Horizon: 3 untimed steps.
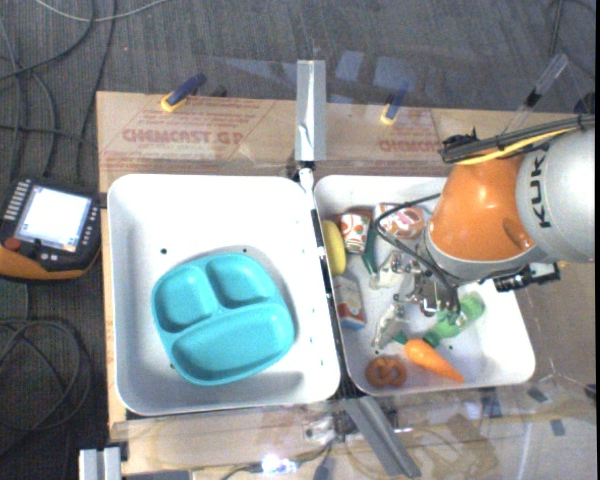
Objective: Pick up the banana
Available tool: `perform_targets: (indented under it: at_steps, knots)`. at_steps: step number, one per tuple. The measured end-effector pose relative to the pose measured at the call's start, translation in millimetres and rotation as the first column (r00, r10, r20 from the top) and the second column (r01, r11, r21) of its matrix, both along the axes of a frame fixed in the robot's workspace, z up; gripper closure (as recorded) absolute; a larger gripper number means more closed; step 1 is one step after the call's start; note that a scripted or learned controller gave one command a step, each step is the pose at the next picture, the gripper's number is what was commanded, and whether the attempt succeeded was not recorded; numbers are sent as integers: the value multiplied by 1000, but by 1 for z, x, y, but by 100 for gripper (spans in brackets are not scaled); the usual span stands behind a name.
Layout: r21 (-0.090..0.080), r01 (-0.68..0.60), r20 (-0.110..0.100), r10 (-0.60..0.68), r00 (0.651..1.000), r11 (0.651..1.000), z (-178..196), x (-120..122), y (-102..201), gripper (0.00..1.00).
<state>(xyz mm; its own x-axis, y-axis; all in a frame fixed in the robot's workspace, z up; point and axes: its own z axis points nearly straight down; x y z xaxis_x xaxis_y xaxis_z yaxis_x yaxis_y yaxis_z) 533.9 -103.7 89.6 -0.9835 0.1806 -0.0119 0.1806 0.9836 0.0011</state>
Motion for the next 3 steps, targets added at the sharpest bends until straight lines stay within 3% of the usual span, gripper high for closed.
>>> perform_targets:
  at_steps: [1, 2, 3]
  knots:
    - [-7, -121, 8, 121, 993, 993, 1, -44, -56, 0]
    - [-3, -85, -2, 85, 996, 996, 0, -35, -53, 0]
    - [-1, 78, 1, -78, 997, 997, 2, -31, -5, 0]
